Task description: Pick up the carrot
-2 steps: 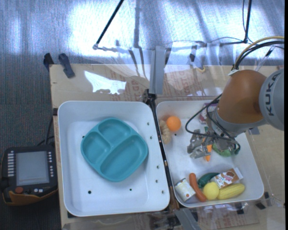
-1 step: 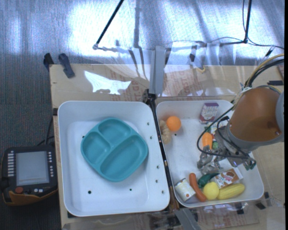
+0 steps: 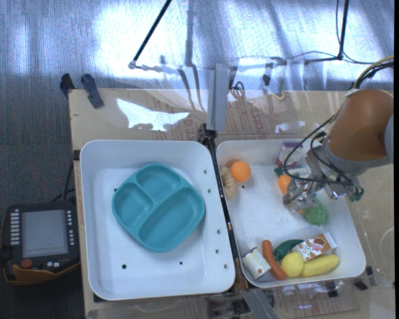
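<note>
Right, your carrot [image 3: 274,260] lies low in the right-hand bin [image 3: 253,211], near its front edge, a slim orange stick whose long axis runs from upper left down to lower right. Your gripper [image 3: 300,197] hangs well apart from it, up toward the bin's far right side, so the carrot sits down and to the left of the tool in the camera view. Whether the tool is apart or together, you cannot tell; cables and the wrist cover it. Watch the crowd: a small white cup [image 3: 256,263] just beside the carrot's left, a lemon [image 3: 292,264] touching or nearly touching its lower end, a dark green piece [image 3: 289,247] just above. I'd judge that you'll need to align across that diagonal, between cup and lemon
</note>
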Controlling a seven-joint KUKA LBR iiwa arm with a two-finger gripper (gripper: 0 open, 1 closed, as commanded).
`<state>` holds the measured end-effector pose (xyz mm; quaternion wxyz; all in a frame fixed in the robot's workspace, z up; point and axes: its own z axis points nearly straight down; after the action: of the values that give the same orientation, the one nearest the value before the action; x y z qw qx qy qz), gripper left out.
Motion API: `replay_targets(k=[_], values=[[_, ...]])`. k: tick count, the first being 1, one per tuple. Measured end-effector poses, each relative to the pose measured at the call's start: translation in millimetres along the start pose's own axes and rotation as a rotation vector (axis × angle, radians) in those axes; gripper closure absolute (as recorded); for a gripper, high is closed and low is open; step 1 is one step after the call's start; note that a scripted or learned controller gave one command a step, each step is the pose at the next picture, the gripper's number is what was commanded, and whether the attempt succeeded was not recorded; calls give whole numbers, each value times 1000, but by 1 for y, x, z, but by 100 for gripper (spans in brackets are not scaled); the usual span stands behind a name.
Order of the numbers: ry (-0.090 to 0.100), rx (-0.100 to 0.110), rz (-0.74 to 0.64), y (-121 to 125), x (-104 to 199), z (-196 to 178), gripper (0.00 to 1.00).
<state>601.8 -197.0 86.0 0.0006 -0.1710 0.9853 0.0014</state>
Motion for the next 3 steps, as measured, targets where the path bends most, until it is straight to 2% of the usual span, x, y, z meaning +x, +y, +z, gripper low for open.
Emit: replay_targets(k=[1, 2, 3], values=[[3, -3, -223, 64, 48, 1, 100], [-8, 3, -163, 119, -33, -104, 100], [1, -4, -697, 72, -32, 1, 100]])
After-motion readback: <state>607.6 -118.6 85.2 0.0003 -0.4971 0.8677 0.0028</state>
